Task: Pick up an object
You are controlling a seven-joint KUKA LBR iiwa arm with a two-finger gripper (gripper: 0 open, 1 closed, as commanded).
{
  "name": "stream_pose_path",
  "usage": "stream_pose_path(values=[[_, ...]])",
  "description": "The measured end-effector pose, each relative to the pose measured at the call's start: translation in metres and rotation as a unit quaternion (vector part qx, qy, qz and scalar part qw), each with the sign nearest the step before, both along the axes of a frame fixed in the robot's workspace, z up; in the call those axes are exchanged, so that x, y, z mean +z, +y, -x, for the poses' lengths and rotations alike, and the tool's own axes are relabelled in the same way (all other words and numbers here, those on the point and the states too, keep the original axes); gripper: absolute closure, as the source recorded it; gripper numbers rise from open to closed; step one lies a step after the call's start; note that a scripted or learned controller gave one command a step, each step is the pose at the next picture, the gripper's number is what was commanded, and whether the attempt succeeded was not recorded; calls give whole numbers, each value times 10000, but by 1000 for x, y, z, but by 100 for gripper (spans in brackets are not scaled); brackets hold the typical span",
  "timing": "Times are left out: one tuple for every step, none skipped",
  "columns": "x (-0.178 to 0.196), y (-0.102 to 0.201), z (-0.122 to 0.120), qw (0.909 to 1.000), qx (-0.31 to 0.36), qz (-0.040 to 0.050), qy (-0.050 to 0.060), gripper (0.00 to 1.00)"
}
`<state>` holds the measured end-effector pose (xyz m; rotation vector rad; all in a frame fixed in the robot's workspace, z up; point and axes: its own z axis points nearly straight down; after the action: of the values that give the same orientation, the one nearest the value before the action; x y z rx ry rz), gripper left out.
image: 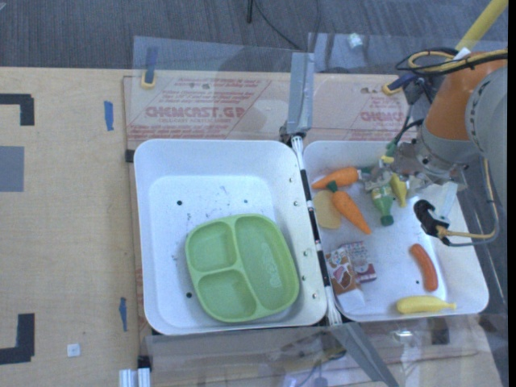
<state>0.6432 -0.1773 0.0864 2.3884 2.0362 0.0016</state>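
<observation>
**Arm closes on toy pile**

Banana (425, 304) lies nearest, at the right bin's (476, 293) six o'clock. Carrots (349, 206) and a green bottle (381, 204) crowd twelve o'clock, where the gripper (401, 176) hangs, approaching; its state I cannot tell. Next: descend squarely, clamp.

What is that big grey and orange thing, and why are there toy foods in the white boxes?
That big thing is a robot arm. A computer program moves it, and its job is to pick something up. The camera hangs above the bench and looks down at a slant.

Two shallow white bins sit side by side. The left bin holds a light green plastic plate with three sections. The right bin holds toys: two orange carrots, a small green bottle, a red sausage, a yellow banana and a printed packet.

The arm's pincer is down near the bottle. I cannot tell whether it is holding anything.
</observation>
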Motion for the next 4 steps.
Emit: stream_pose_path(values=[[18, 0, -5, 10000, 19, 33, -71, 100], [105, 68, -24, 9986, -520, -3, 3, 100], [104, 68, -24, 9986, -520, -3, 7, 0], [1, 35, 50, 9992, -392, -6, -12, 0]])
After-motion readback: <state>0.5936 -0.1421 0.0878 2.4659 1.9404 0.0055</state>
